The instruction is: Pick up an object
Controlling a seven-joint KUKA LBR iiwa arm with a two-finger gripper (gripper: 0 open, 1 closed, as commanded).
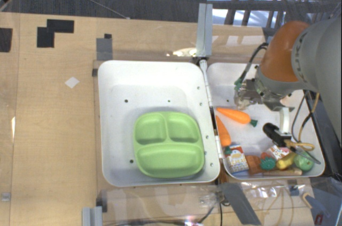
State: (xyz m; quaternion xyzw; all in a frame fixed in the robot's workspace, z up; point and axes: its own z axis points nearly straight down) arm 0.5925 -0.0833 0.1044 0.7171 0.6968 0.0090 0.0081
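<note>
Here, in the right bin (222, 78), the carrot (234, 115) lies just below the hand (245, 95), its long axis running left to right with the green stalk end rightward, though whether the hand is wide or narrow I cannot tell.

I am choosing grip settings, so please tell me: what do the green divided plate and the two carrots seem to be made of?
The green divided plate looks like moulded plastic with a matte, slightly satin finish: uniform colour, soft rounded compartment ridges. The carrot lying across the right bin and the second carrot by the divider look like smooth plastic toys, evenly orange; rubber is possible too.
</note>
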